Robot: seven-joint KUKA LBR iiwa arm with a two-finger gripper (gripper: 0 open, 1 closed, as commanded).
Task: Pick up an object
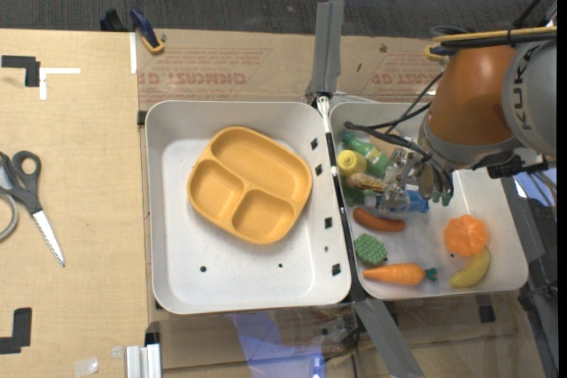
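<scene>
Low in the right bin (496,279), the gripper (409,183) (grip state indiscernible) hovers over clustered toy food (376,181).

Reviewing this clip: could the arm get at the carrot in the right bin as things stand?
Probably yes. The carrot lies exposed near the right bin's front wall, with nothing on top. The gripper hovers farther back over the clutter; the green piece beside the carrot might crowd a finger.
</scene>
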